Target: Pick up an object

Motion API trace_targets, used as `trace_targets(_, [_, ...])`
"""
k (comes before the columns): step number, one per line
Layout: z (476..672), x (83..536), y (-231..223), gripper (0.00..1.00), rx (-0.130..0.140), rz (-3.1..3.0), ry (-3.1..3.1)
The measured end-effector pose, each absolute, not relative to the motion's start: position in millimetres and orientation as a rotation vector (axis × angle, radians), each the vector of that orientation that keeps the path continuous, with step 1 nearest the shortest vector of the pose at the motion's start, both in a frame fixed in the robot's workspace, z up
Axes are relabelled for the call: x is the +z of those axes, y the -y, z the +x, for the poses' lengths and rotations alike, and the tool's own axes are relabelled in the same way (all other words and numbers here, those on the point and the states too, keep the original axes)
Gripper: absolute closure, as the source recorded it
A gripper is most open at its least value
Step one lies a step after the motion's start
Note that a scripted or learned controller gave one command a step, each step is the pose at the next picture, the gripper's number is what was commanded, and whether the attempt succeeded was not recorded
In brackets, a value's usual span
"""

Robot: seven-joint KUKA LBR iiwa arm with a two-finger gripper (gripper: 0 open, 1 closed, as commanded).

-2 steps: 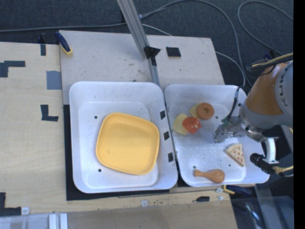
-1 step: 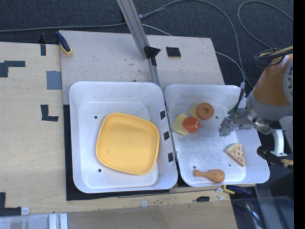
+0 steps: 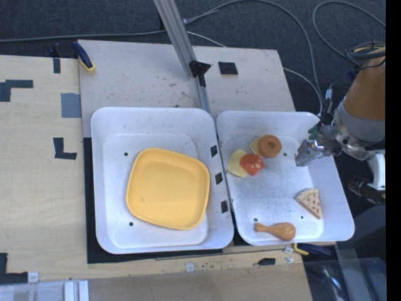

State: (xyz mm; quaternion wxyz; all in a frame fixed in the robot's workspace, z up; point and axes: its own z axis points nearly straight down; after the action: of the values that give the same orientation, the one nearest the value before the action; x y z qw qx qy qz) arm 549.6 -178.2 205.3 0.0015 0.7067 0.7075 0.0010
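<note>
The pale wooden worktop (image 3: 37, 168) carries two shallow white plastic bins side by side, and the grey arm with its orange band (image 3: 366, 96) reaches in from the right, ending in the gripper (image 3: 305, 154) that hovers over the right-hand bin's (image 3: 276, 196) right rim. How far the gripper is open cannot be told from this slanted view, and nothing is seen held in it. Well apart to its left, the other bin (image 3: 106, 130) holds a square yellow plastic plate (image 3: 168, 188), the largest loose thing here. Everything small enough to pick lies in the bin beneath the gripper. Nearest, just to its left, sits a round brown toy doughnut (image 3: 270, 146); touching that, further left and slightly nearer the camera, are a red toy tomato (image 3: 252, 164) and a pale yellow rounded toy piece (image 3: 237, 163), clustered tightly. Below the gripper, toward the front of the bin, lies a tan triangular toy pizza slice (image 3: 309, 202), its long axis running roughly front to back, with bare floor around it. Furthest off, at the front edge, is an orange-brown toy drumstick (image 3: 276, 230), lying left to right. The doughnut looks the shortest reach, though its neighbours crowd its far side; the pizza slice seems the less obstructed choice.
</note>
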Motion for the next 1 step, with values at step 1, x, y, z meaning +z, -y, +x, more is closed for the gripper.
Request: trace_targets(1, [556.6, 265.7, 179.1, 1.0, 0.004, 2.218, -2.219])
